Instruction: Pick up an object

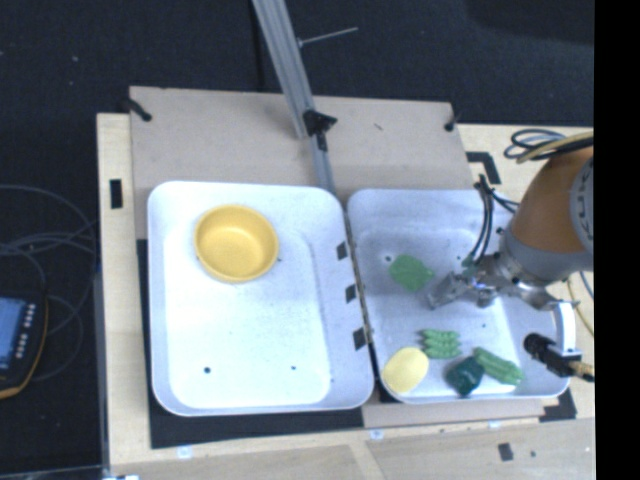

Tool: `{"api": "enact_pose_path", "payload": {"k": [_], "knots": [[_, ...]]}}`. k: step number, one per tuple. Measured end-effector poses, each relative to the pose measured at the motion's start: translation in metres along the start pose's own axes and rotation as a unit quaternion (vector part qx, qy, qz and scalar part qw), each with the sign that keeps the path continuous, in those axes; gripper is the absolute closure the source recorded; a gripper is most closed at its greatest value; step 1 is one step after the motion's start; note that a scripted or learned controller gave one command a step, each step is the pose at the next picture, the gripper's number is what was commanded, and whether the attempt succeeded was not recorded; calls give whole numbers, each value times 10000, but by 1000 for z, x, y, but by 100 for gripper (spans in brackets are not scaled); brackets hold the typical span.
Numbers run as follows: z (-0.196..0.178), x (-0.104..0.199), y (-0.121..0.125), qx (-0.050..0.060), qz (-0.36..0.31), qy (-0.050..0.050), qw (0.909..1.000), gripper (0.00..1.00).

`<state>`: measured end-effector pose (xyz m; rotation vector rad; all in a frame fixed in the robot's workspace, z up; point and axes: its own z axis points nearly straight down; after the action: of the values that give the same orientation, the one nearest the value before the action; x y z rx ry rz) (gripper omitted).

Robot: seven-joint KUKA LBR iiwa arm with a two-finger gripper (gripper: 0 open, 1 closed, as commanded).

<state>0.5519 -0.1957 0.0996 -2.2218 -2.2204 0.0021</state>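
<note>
Over the right white bin [400, 218], the gripper [447, 290] hangs beside a rounded light-green piece [410, 271], its jaw state impossible to tell, while a smooth yellow bowl [236, 242] sits in the speckled left bin [250, 368].

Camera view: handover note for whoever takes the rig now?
Gripper: low in the right white bin, beside the flat light-green piece; nothing seen between its fingers.
Right bin's near edge: pale yellow round object, small green ridged piece, dark teal block, long green piece.
Left white bin: yellow plastic bowl.
Done: approach only. Left: grasp and lift an object.
</note>
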Motion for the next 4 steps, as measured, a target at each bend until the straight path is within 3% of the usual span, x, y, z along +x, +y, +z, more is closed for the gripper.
{"api": "enact_pose_path", "payload": {"k": [1, 4], "knots": [[-12, 0, 1, -23, 5, 2, 10000, 100], [-154, -4, 14, -30, -3, -2, 10000, 100]]}}
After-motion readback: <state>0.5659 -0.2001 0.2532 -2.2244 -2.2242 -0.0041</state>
